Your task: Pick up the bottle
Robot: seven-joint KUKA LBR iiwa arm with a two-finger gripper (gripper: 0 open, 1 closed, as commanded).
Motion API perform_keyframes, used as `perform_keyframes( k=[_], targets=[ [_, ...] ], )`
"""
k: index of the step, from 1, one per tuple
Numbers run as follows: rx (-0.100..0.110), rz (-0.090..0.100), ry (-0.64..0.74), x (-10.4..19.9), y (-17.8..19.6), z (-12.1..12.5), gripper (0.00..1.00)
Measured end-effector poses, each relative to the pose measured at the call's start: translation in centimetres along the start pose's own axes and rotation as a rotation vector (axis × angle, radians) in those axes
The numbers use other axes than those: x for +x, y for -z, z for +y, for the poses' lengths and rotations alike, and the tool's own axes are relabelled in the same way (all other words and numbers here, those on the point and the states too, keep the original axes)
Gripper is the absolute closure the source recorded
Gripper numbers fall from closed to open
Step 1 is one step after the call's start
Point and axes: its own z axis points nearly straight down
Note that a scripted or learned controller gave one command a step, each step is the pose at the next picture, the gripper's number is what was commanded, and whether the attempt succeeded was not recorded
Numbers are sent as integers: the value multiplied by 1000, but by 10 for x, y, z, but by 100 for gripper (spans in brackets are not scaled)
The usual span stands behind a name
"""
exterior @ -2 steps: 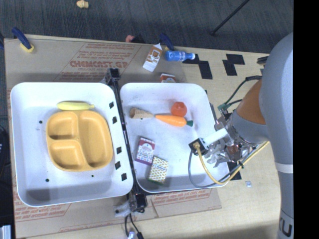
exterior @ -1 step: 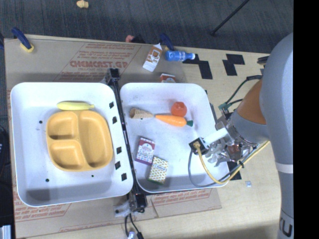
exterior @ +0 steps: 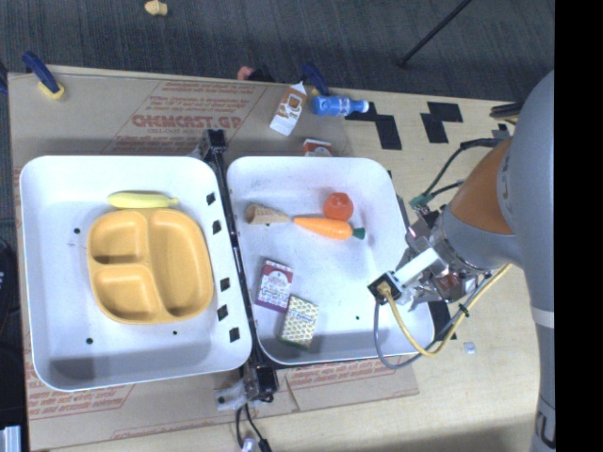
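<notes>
The surface (exterior: 452, 394) carries two shallow white bins side by side on sheets of printed cardboard. The left bin (exterior: 47, 252) holds a yellow divided tray (exterior: 151, 264) with a banana (exterior: 142, 200) just beyond its far edge. The right bin (exterior: 377, 182) holds a carrot (exterior: 326, 227) with a tomato (exterior: 339, 205) touching it on the far side, a small cone-shaped piece (exterior: 267, 217) near the carrot's tip, and two small cartons, a red one (exterior: 275, 285) and a patterned one (exterior: 301, 320), close together near the front.

The arm (exterior: 528, 205) comes in from the right, and its hand (exterior: 415, 285) sits over the right rim of the right bin, wrapped in cables; whether it is open or closed cannot be told here.

The bottle (exterior: 334, 106), blue and lying on its side, rests outside both bins, on the surface just beyond the far rim of the right bin, with a small carton (exterior: 288, 109) beside it.

To do the pick well, the hand would likely have to rise clear of the bin wall, travel toward the far edge, and turn so it closes across the bottle's narrow width, not along its length. A round bottle lying flat may roll, so a centred, straight descent seems wise, keeping off the neighbouring carton.
</notes>
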Motion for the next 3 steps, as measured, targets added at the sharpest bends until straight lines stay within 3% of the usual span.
perform_keyframes(
  k=[1,3],
  targets=[
    [3,-2,-144,-1,-17,0,100],
    [-4,2,-144,0,2,1,100]
  ],
)
